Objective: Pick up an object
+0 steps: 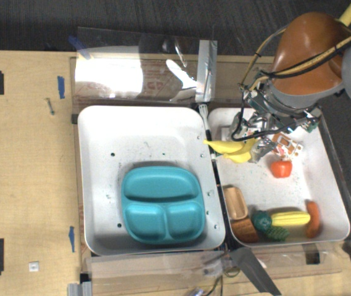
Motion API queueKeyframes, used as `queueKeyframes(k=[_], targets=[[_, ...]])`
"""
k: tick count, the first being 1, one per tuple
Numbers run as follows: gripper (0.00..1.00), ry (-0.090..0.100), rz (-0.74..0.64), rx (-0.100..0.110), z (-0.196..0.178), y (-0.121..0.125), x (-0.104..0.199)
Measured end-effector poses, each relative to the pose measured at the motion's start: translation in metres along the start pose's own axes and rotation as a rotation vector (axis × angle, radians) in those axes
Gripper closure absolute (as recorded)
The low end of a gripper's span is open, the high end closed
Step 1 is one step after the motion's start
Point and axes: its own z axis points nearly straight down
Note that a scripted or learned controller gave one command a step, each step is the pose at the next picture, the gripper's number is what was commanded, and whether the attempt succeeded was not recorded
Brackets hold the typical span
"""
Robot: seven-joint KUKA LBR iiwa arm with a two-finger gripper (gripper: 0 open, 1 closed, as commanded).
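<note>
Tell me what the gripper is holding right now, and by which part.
It cannot be told. The gripper sits low in the right bin, right beside the banana, but the wrist hides whether anything sits between its fingers.

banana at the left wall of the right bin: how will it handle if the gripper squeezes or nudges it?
The banana looks like smooth moulded plastic, so probably stiff, light and somewhat slippery. Its curved, tapered body would likely pivot or slide under an off-centre pinch. It lies against the right bin wall below the gripper, so a nudge may wedge it there.
</note>
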Motion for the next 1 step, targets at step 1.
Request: queueKeyframes(k=[1], targets=[[1.0,0.0,-0.215,-0.001,-0.0622,0.0023,-0.0237]])
